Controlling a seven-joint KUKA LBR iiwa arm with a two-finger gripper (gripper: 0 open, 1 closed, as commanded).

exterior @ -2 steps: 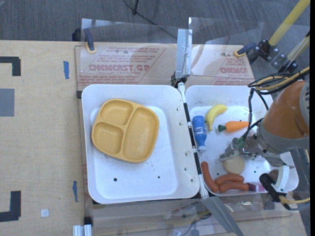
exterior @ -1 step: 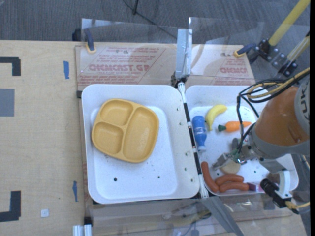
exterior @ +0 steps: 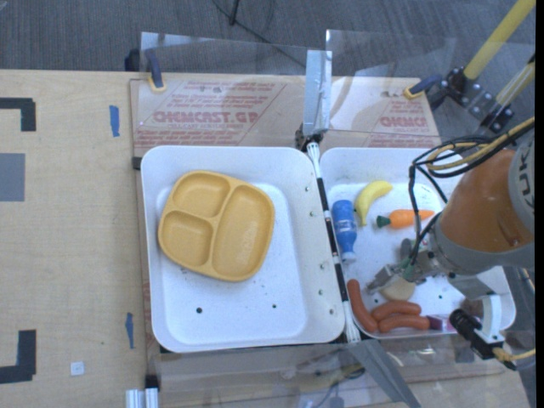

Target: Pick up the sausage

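Hand (exterior: 406, 272) hangs low over the right bin (exterior: 425, 164), under the grey wrist and orange band of the arm (exterior: 484, 215) that comes in from the right; whether it is spread or closed I cannot tell, because the dark metal parts blur together against a pale, rounded object (exterior: 398, 291) lying directly beneath them. Nothing can be seen gripped. Just below and to the left of the hand, along the near wall of that bin, lie the sausages (exterior: 387, 314): reddish links, one curving up the left corner and two lying side by side toward the right, touching or nearly touching one another. Farther up the same bin sit a blue bottle (exterior: 343, 226) against the left wall, a banana (exterior: 371, 199) and a carrot (exterior: 406, 219) beside it. The left bin (exterior: 229, 317) carries a yellow divided plate (exterior: 217, 225), and both bins rest on the wooden surface (exterior: 64, 228). By my judgement the step in hand is the approach: the hand is near the target but stands over the pale object, not the links. The next move calls for a short shift toward the near wall, a lining-up across one link's narrow width, and a descent that avoids the bin wall and the neighbouring links.
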